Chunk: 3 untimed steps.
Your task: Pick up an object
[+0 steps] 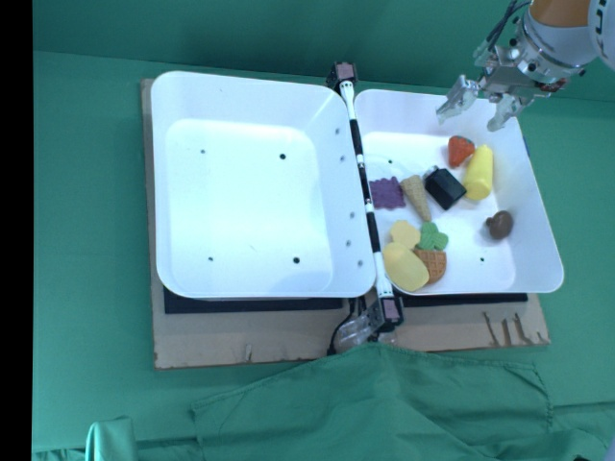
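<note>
I see the hand [479, 106] in the upper right of the frame, above the far rim of the right bin [538, 257], its fingers spread apart with nothing between them. Just below it lie a red strawberry [460, 148] and a yellow piece [479, 172] touching it, a black block [445, 187] beside them, and a brown lump [499, 224] lower right.

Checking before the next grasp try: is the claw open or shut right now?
Open. The claw hangs over the right bin's far edge with its two fingers spread apart and nothing between them; the toy strawberry lies just below.
</note>
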Each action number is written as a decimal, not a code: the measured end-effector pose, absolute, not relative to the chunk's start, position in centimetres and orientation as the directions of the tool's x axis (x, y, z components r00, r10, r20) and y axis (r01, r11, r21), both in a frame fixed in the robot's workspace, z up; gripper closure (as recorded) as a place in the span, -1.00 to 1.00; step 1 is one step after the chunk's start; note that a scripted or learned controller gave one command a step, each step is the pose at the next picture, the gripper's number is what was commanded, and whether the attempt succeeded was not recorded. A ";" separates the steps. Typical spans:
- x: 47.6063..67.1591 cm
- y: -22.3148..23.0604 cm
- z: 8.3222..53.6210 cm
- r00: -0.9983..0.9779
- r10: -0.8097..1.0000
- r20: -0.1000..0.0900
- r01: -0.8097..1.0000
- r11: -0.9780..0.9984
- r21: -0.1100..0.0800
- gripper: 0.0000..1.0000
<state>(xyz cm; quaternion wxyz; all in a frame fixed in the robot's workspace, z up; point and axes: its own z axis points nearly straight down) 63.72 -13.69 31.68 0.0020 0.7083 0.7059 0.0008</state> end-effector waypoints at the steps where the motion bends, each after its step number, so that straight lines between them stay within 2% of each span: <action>1: 68.3 -15.9 22.7 0.003 1.000 -0.004 1.000 -0.003 0.000 -1.00; 2: 66.0 -16.3 19.3 0.002 1.000 -0.004 1.000 -0.002 0.009 -1.00; 3: 61.4 -14.1 18.7 0.004 1.000 -0.008 1.000 -0.004 0.019 -1.00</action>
